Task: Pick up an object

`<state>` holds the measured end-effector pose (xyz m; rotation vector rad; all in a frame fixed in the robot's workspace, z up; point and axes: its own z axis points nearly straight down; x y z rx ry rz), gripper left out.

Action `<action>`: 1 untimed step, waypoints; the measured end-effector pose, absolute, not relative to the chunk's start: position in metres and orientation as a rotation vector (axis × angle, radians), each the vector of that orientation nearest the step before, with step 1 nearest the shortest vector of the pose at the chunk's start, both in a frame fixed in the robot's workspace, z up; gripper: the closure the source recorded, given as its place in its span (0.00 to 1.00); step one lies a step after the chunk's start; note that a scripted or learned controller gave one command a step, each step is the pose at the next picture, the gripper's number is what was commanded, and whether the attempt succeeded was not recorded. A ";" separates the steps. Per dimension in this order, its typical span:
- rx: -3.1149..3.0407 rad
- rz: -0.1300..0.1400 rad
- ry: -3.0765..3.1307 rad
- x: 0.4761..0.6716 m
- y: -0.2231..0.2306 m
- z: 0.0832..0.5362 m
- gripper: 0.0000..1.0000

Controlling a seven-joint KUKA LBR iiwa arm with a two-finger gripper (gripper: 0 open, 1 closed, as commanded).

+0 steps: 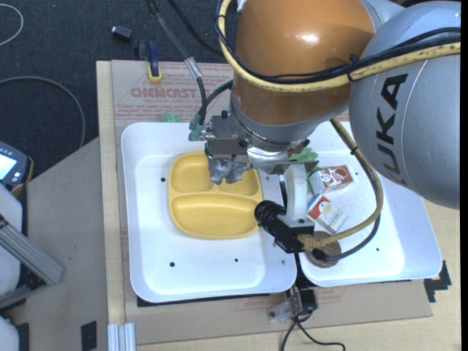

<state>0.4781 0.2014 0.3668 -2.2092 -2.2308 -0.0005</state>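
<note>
One yellow dish (212, 203) sat in the left bin (146, 218), long axis running left-right, and the claw (227, 168) hung right over its back rim. Couldn't tell its open/closed state tbh.

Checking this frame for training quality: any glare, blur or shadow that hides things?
Camera view: bright glare spots on the orange wrist band; the close arm looks soft and looms large, covering much of the right bin; the yellow tray in the left bin is sharp and evenly lit, with only soft shadow under the gripper; the cartons read clearly.
</note>
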 end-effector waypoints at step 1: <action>-2.224 0.006 -2.215 0.479 0.142 0.355 1.00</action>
